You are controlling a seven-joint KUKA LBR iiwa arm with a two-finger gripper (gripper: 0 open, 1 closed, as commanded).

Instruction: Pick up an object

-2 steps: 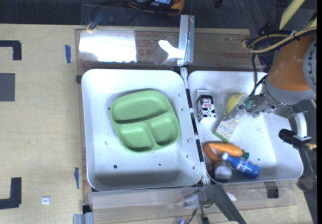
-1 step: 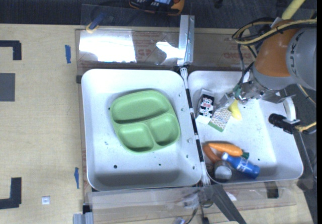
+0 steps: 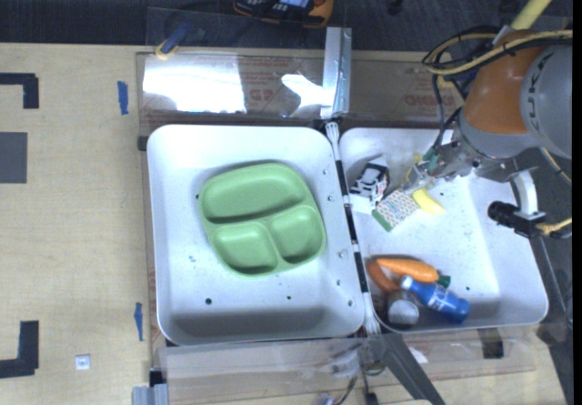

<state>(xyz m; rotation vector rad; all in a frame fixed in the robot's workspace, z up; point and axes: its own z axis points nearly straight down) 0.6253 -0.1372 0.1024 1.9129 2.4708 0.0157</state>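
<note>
Objects for picking, a yellow block (image 3: 427, 202), patterned packet (image 3: 395, 209), carrot (image 3: 406, 268) and blue bottle (image 3: 438, 297), lie in the right bin (image 3: 509, 280). End effector (image 3: 426, 167) hovers above the block; its opening cannot be determined.

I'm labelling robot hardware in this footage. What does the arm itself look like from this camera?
The arm is a rounded grey body with a broad orange band above the wrist. Yellow and black cables loop over its top. The gripper at its end is small, with greenish and metallic parts; finer detail is too blurred to tell.
</note>
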